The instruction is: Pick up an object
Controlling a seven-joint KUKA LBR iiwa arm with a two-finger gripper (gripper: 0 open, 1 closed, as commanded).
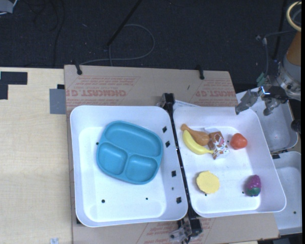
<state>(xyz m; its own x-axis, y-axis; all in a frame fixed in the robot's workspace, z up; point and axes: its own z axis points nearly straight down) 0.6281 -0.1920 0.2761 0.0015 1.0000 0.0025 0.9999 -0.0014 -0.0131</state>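
Purple toy at 4 o'clock in right bin | yellow disc at 6, banana at 10 | gripper past 1 o'clock corner, fingers spread, holding nothing | I judge banana light, stiff, slick: grip mid-body

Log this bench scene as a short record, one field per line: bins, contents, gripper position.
left bin: holds a blue divided tray
right bin: holds five small items
banana: yellow, near the bin's upper left, touching a brown drumstick-like toy
small patterned packet: just right of the banana
red tomato-like toy: right of the packet
yellow round piece: lower middle, alone
purple and green toy: lower right
gripper: above the right bin's upper right corner, holding nothing visible
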